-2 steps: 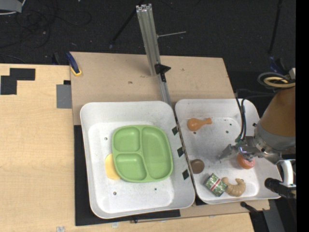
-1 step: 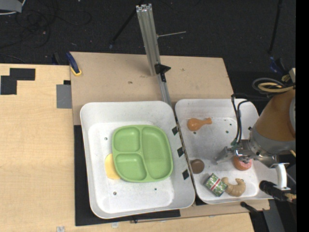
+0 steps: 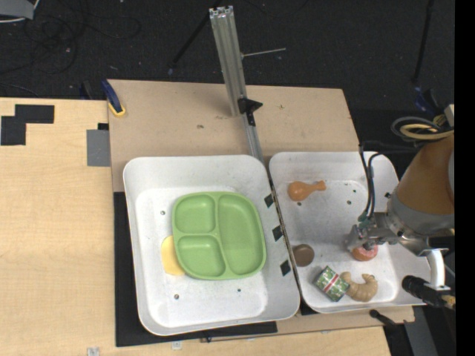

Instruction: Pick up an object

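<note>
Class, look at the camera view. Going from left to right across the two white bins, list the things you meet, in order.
Yellow object under the tray's edge → green divided tray → brown round object → green packet → gripper over a red and white object.

Even overhead light, soft shadows, slight blur; bkgd dark.

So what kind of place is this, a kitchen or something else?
Likely a robotics lab, not a kitchen: a robot arm reaches over two white bins of toy items on a plywood bench, with cables on the dark floor.
</note>
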